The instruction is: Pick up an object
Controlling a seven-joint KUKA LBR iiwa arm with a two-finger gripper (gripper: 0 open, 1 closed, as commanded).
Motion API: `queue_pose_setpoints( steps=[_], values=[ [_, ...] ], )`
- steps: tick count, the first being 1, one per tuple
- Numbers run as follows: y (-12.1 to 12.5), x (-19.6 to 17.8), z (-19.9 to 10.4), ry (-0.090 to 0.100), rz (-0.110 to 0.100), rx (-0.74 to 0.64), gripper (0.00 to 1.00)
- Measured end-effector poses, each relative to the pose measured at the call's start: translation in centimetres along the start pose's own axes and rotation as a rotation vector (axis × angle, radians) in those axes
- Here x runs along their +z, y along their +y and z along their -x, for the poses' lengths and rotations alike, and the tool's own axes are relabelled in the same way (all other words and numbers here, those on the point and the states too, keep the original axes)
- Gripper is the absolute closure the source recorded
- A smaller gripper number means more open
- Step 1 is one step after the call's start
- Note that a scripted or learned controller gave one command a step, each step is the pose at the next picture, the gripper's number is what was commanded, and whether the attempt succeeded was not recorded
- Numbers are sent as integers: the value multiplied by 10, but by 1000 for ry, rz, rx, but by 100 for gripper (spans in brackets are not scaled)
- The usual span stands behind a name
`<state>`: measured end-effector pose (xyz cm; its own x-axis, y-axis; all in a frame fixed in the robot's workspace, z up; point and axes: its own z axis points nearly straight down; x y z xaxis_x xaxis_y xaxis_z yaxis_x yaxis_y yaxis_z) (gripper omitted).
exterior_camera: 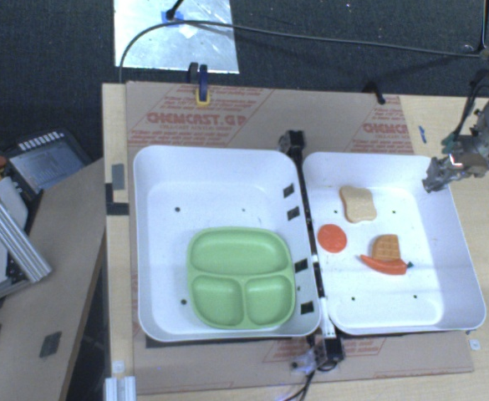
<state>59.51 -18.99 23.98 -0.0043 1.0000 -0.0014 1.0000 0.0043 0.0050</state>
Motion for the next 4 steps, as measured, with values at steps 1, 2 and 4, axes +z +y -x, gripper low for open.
queue_pose_setpoints(
  steps=[1,2,4],
  values=[
    [-14,9,-50,3,-5,-4,100],
    [-21,-1,-104,3,-3,-5,100],
    [-35,-6,-203,4,-3,-6,100]
  ],
)
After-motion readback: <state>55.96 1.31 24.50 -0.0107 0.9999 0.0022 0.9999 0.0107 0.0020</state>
